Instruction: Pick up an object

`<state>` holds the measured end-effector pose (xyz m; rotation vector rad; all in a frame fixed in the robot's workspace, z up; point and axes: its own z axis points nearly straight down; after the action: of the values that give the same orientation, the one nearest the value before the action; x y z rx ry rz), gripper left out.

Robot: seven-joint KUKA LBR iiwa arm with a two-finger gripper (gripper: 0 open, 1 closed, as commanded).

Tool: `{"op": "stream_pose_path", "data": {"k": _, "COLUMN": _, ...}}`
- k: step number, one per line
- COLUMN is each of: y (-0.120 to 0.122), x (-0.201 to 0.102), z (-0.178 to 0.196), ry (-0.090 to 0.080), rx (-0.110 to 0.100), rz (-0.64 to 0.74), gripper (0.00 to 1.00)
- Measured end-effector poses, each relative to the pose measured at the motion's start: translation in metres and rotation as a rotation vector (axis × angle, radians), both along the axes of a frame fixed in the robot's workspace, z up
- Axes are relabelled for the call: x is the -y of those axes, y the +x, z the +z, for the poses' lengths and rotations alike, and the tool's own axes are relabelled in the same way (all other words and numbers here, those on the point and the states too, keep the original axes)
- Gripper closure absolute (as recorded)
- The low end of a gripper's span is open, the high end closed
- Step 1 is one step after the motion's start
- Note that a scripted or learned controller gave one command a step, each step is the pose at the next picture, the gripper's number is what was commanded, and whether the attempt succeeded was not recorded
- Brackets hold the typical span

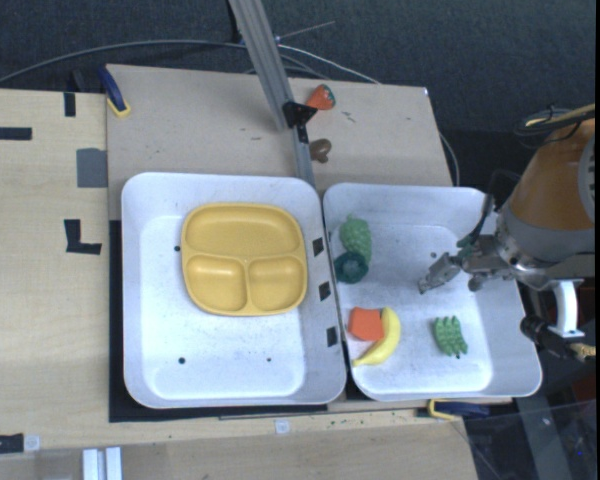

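Note:
The right bin (420,383) holds a dark green cup-like toy (354,250) near its left wall, an orange block (366,323) with a yellow banana (384,340) curled around it at the front left, and a small green ridged toy (449,335) at the front right. My gripper (450,273) hangs over the bin's right-middle part, above and slightly behind the green ridged toy, with nothing visible between its fingers. The arm's orange band (552,183) rises at the right.
The left bin (150,358) holds a yellow divided plate (245,258). A grey metal pole (265,53) slants across the bench behind the bins, with a small orange-and-green item (321,97) beside its clamp. Bare bin floor lies between the gripper and the green cup-like toy.

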<state>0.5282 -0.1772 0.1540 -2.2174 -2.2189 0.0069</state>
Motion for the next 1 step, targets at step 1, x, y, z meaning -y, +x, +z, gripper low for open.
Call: {"op": "stream_pose_path", "data": {"k": 1, "y": -0.0081, "x": -0.0068, "z": -0.0482, "ry": 0.001, "rx": -0.001, "rz": 0.001, "gripper": 0.0}}
